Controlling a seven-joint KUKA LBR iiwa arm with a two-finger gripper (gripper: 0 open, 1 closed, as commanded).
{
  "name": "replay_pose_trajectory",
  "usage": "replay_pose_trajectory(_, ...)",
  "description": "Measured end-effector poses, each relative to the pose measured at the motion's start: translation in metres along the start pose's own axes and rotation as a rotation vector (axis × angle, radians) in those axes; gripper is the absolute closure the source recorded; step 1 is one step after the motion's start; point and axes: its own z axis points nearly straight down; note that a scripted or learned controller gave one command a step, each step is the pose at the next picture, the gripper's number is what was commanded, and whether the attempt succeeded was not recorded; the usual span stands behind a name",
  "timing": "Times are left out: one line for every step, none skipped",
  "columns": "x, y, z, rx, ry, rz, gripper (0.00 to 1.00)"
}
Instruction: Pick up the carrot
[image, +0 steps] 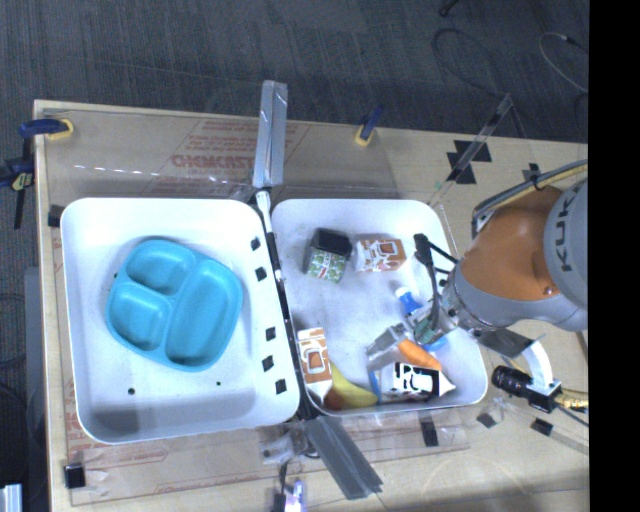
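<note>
The orange carrot (419, 353) lies in the front right part of the right bin (345, 215). It rests against a black-and-white box (414, 380). My gripper (412, 338) is low in that bin, right over the carrot's upper left end and touching or nearly touching it. The grey arm with its orange band (505, 262) reaches in from the right over the bin's rim and hides the bin's right wall.
The right bin also holds a yellow banana (346, 392), an orange carton (314, 357), a green-and-dark box (328, 256), an orange-and-white packet (380, 254) and a small blue-and-white item (407, 299). A blue divided plate (175, 303) lies in the left bin (85, 225).
</note>
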Motion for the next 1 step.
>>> replay_pose_trajectory(0.0022,0.0007,0.0620,0.003,0.004,-0.022,0.00)
